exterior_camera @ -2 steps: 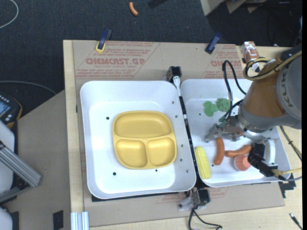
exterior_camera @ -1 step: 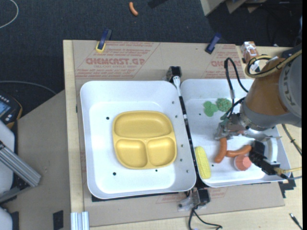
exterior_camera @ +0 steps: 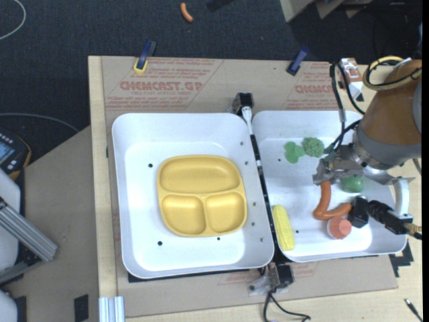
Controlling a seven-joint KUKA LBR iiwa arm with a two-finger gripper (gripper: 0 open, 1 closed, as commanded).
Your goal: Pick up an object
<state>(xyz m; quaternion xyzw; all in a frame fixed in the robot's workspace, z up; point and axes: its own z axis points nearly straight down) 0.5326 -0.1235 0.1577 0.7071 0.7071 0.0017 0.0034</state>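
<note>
Dark carpet surrounds the tabletop (exterior_camera: 201, 79), a cardboard-covered board that carries two shallow white bins side by side. We see the gripper (exterior_camera: 333, 171) low in the right bin (exterior_camera: 268, 136), at the end of the grey arm that reaches in from the right, and we cannot tell from this slant how its parts are set or whether anything is caught in it. What the coming move turns on, as we judge it, is the orange sausage (exterior_camera: 326, 203): it lies just below the gripper, toward the near side of the bin, its long axis running away from the gripper before it hooks off to the right. A green round piece (exterior_camera: 351, 182) sits just beside the gripper on its right, partly hidden by it. A pair of green broccoli pieces (exterior_camera: 302, 149) lies near, up and to the left. A pink round piece (exterior_camera: 339, 228) rests by the sausage's hooked end, and a yellow corn cob (exterior_camera: 283, 226) lies lengthwise along the bin's left wall, apart from the gripper. The left bin (exterior_camera: 134, 200) holds a yellow divided plate (exterior_camera: 201, 194) with three compartments, nothing in them.
</note>
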